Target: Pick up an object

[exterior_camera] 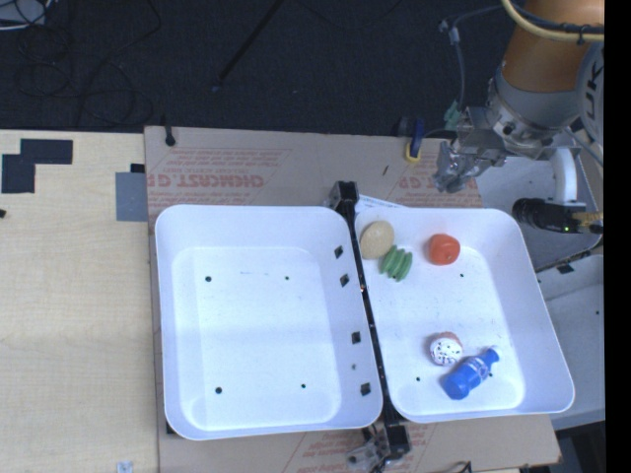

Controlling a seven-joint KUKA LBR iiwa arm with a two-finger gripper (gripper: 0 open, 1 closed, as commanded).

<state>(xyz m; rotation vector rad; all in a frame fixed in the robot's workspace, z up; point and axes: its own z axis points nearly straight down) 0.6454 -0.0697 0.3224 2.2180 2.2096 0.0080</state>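
Orange toy (444,249) is being left untouched near the right bin's (552,343) far edge; nothing is being grasped by the gripper (455,177), its closure unreadable.

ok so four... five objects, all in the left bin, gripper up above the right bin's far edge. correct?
Wrong bin. In the camera view all five, the beige ball, green piece, red ball, spotted ball and blue bottle, lie in the right bin. The gripper is above its far edge.
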